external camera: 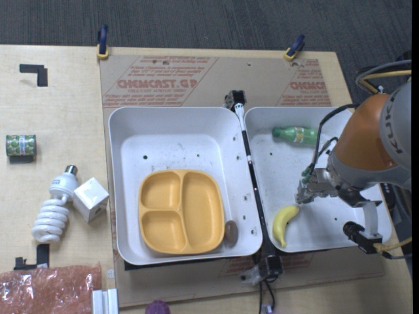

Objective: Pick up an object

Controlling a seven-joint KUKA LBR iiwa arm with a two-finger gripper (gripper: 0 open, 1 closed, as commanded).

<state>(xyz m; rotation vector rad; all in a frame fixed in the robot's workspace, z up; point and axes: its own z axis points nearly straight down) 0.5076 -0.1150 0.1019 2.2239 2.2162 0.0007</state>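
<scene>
A robotics lab: a grey and orange arm (pixel 366 142) reaches over two white bins (pixel 124 175) on a plywood bench (pixel 59 110). Clamps (pixel 103 41) pin a board (pixel 170 77) at the far edge, above dark carpet (pixel 196 12).

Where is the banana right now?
The banana lies in the right bin, near its front-left corner, just below the claw and well in front of the green bottle.

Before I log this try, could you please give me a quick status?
End effector low in right bin, just above banana. Banana lying on bin floor. Green bottle apart, nothing in the way.
</scene>
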